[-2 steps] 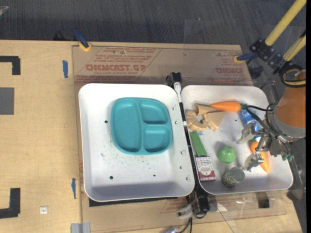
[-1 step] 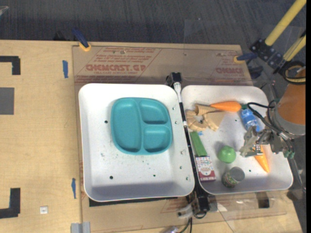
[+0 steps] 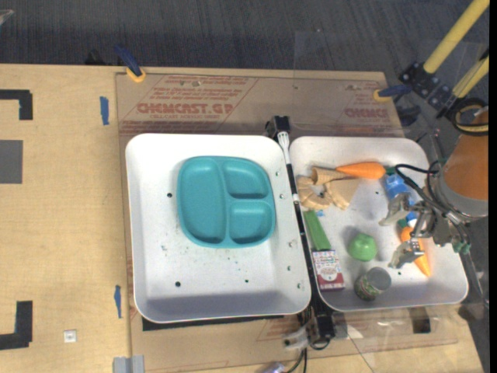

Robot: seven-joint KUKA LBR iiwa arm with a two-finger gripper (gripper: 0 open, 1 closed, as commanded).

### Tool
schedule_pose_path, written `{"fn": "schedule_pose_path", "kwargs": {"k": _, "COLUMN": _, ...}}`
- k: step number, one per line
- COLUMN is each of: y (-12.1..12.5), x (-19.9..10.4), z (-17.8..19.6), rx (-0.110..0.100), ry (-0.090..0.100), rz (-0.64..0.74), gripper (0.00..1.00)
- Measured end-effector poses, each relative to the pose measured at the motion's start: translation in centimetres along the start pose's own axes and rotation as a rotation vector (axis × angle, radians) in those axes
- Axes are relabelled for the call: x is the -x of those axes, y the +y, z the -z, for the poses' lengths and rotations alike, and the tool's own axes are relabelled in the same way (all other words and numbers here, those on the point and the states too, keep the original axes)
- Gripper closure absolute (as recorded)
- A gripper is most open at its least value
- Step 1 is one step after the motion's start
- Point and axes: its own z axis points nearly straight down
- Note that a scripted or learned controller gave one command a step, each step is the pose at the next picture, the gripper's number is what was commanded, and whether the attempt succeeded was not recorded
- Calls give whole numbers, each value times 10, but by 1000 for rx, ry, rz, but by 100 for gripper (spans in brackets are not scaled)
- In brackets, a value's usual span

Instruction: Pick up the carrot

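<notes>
camera view: carrot (image 3: 361, 170) lies near the right bin's (image 3: 454, 290) far wall, long axis running left-right, tip pointing left. gripper (image 3: 414, 238) sits well apart from it, nearer the right rim. jaws state: cannot tell.

Pale wooden bench (image 3: 54, 231) with black tape marks, dark grey carpet (image 3: 233, 18) beyond, yellow poles (image 3: 460, 23) at top right
</notes>
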Motion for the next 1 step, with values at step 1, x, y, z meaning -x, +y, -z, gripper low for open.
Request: {"fn": "schedule_pose_path", "kwargs": {"k": 1, "y": -34, "x": -10, "z": -27, "rx": 4, "ry": 14, "rz": -111, "gripper": 0}}
